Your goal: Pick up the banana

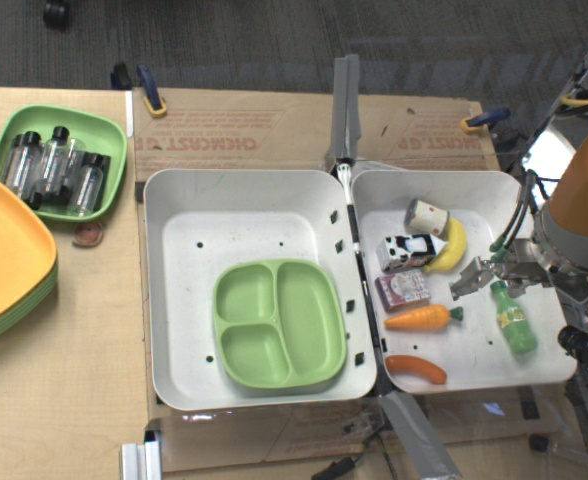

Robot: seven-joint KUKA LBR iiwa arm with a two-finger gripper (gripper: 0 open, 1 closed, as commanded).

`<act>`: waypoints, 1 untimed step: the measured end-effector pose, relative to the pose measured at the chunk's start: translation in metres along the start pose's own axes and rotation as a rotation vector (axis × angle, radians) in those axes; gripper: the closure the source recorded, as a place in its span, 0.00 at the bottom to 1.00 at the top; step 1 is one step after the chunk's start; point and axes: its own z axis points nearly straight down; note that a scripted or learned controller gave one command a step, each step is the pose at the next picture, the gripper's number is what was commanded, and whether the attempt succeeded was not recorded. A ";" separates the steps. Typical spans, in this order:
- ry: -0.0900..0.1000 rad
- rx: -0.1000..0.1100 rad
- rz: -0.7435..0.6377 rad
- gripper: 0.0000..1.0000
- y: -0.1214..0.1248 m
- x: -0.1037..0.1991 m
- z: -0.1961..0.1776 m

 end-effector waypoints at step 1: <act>0.004 -0.001 0.283 0.00 0.011 -0.070 0.107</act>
